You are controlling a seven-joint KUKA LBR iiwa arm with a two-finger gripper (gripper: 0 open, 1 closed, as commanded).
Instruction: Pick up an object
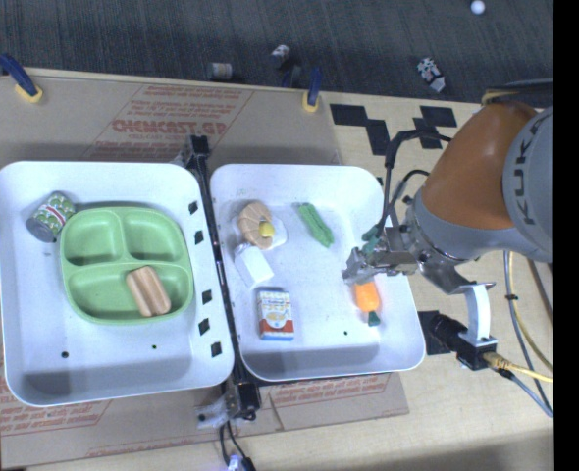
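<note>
My gripper (361, 271) hangs over the right side of the right bin (309, 366), at the end of the grey arm with the orange band (476, 170). Directly below it, touching or nearly touching its tip, lies a small orange carrot (368, 298) with a green end. The same bin holds a green pea pod (316, 224), a bread roll with a yellow spot (256, 224), a small white piece (254, 265) and a little carton (276, 315). From this angle the wrist hides how the gripper meets the carrot.
The left bin (34, 361) holds a green divided plate (123, 234) with a hot dog (147, 290) on it, and a small can (52, 214) at its upper left. A black divider (209, 253) runs between the bins. Cables (525, 356) lie on the bench at the right.
</note>
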